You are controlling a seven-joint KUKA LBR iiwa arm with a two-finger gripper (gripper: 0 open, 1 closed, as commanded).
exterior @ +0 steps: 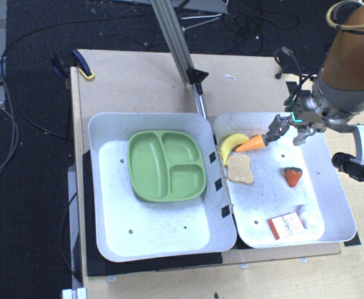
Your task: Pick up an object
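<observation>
A toy carrot [251, 144] lies in the right white bin [331, 192], its thick end touching one finger of the tool [289, 131], whose two fingers are spread wide with nothing between them. Just left of the carrot is a yellow banana [231, 145], with a slice of toast [240, 169] below it, a strawberry [293, 176] to the right and a small red-and-white carton [287, 225] nearer the front. The left white bin [107, 185] holds a green divided plate [167, 166], and both bins rest on a wooden bench [132, 80].
</observation>
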